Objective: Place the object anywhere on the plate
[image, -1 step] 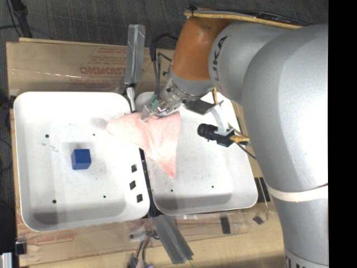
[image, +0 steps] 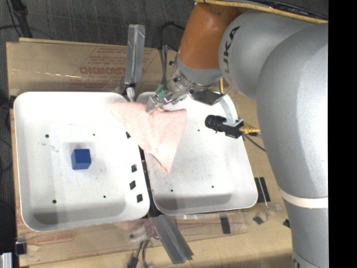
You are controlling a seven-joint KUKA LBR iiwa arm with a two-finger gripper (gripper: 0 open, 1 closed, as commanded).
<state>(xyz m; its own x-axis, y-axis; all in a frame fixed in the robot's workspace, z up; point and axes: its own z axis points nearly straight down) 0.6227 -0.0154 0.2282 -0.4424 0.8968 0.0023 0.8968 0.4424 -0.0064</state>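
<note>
The left bin (image: 33, 149) is a shallow white tray with rounded corners and a few small dark dots on its floor. A small blue cube (image: 81, 158) sits on that floor, left of the middle and well apart from every wall. Behind the bin, a brown cardboard sheet (image: 67, 60) with red printing covers the surface, and a grey strip of tape (image: 134, 54) runs upright across it down toward the bin's far right corner.

Along the inner wall where the two bins meet, three small black marks (image: 134, 177) sit in a slanted row. A pale pink cloth (image: 159, 130) hangs and drapes across this seam. Its upper edge spreads over the far right corner of the left bin, and its body narrows to a point that rests on the floor of the right bin (image: 223, 177), just beside the dividing wall.

The claw (image: 162, 100) is at the cloth's top, above the far edge of the right bin. It appears clenched on the cloth, whose upper edge gathers up to the fingertips, though the fingers are small and partly blurred. Above it, the orange band (image: 203, 32) joins the wrist to the large grey arm (image: 284, 94), which fills the right side. A black cable fitting (image: 223, 124) juts out over the right bin beside the wrist.
</note>
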